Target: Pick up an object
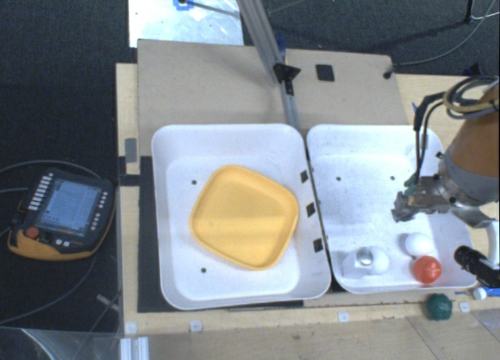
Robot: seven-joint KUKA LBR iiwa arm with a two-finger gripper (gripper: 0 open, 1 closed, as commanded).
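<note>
A yellow square plate (pixel 244 216) lies in the left bin (pixel 172 163). In the right bin (pixel 351 147) a white ball (pixel 416 244), an orange-red ball (pixel 426 269) and a small silver and white object (pixel 369 259) sit near the front edge. My gripper (pixel 412 204) hangs over the right side of the right bin, just above and behind the white ball. Nothing shows between its fingers.
A dark green ball (pixel 438 306) rests on the bench in front of the right bin. A teach pendant (pixel 61 212) lies on the floor at left. A metal pole (pixel 266 34) slants in from behind the bins.
</note>
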